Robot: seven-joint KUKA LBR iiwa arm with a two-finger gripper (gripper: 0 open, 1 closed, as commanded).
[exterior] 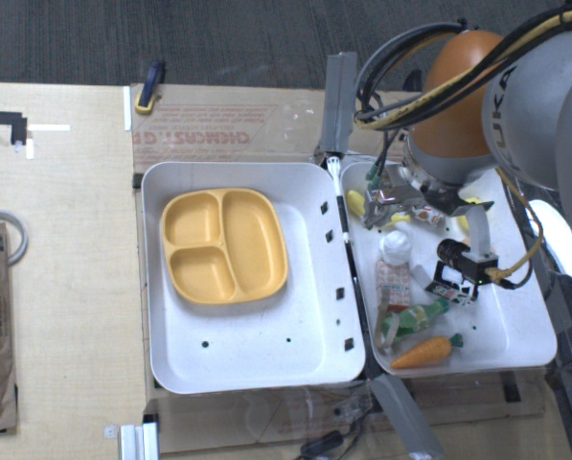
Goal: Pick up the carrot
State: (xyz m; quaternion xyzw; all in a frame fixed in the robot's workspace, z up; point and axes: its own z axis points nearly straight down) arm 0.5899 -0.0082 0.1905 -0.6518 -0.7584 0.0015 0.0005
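Observation:
The orange carrot lies near the front edge of the right bin, pointing left. My gripper hangs over the far left part of that bin, well behind the carrot and apart from it. The wrist and its cables hide part of the bin's back.
Between gripper and carrot lie a clear bottle with a white cap and a green packet. A small yellow thing sits by the gripper. The left bin holds a yellow divided plate.

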